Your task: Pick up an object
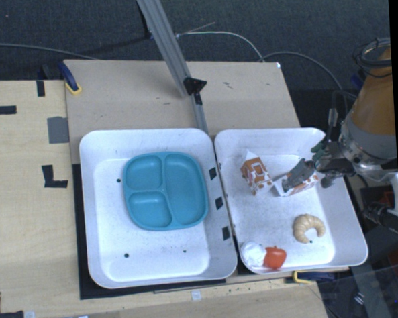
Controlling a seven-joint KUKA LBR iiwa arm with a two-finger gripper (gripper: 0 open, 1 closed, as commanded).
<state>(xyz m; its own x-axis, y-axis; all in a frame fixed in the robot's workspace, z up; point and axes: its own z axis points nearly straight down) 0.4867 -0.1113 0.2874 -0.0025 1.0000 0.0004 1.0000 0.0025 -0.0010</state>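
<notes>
Croissant [309,227] lies in the right bin [345,240]; claw [299,177] above it, grip state unclear.

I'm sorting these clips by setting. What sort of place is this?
Probably a robotics lab bench set up for grasping trials: two white bins side by side on a plywood bench, toy food such as a croissant, and an arm's hand reaching in.

Grey arm with orange band [377,107] reaching in over the right white bin's [341,237] right rim, two-finger gripper [296,180] angled low above its floor.
</notes>
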